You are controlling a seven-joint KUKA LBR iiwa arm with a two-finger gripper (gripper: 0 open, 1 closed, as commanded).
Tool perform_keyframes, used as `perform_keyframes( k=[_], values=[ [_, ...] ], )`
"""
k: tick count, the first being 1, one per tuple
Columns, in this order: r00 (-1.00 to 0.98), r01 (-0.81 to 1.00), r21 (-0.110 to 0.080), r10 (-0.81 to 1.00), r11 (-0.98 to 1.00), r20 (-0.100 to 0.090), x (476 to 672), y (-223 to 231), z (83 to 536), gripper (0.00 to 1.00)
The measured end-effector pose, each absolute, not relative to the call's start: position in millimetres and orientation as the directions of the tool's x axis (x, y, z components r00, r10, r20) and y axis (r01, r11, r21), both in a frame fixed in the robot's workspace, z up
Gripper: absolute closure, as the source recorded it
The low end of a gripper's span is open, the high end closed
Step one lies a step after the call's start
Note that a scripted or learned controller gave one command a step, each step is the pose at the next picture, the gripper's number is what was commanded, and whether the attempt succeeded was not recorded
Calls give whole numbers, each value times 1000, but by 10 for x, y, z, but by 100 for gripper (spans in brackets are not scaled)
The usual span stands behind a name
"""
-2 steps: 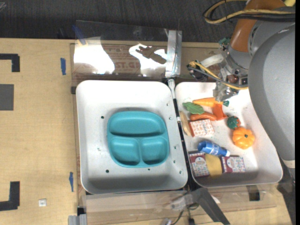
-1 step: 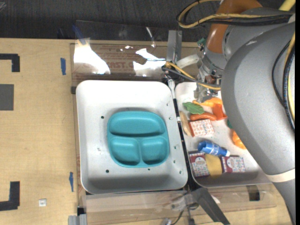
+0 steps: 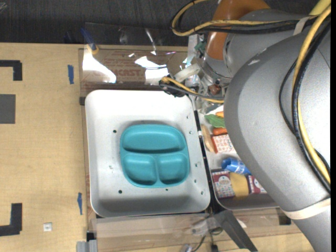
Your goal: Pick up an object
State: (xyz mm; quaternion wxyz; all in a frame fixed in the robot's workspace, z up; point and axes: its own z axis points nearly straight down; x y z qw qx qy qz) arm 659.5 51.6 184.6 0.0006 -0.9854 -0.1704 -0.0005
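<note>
- The main risk is a blind grab: the arm (image 3: pixel 273 114) fills the right half of the frame and covers most of the right bin (image 3: pixel 247 206), so which item sits under the end effector cannot be judged from here.
- The pickable things lie crowded in the visible strip of that bin, right of centre: a green item (image 3: pixel 215 120), a red-and-white packet (image 3: pixel 221 142), a blue item (image 3: pixel 234 166), a yellow item (image 3: pixel 237 183) and a box (image 3: pixel 223 186) at the lower end. They touch or overlap, so a descent could land on two at once, or nudge one aside and close on nothing.
- Several look rounded or glossy (the blue and yellow ones especially), which I judge likely to slip out of a pinch.
- The bin wall runs close beside the items; a low approach near it could catch the edge.
- The left bin (image 3: pixel 100 114) holds a teal tray (image 3: pixel 155 154), centre-left of the frame, lying flat and well apart from the arm; its shape would be awkward to grip.
- Pose: the arm reaches in from the right, its orange band (image 3: pixel 236 7) at the top of the frame, the wrist pointing down over the upper end of the right bin.
- Whether the end effector is spread or closed, I cannot tell.
</note>
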Motion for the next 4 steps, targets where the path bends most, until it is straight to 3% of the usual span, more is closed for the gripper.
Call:
perform_keyframes(
  k=[1, 2, 3, 4],
  values=[
    [969, 247, -3, 247, -969, -3, 6572, 996, 1379, 100],
    [957, 290, -1, 290, -957, 7, 6577, 1332, 1065, 100],
    [957, 291, 3, 291, -957, 4, 6573, 1315, 1041, 0],
    [980, 200, -3, 200, -980, 5, 5730, 688, 1887, 0]
  ],
)
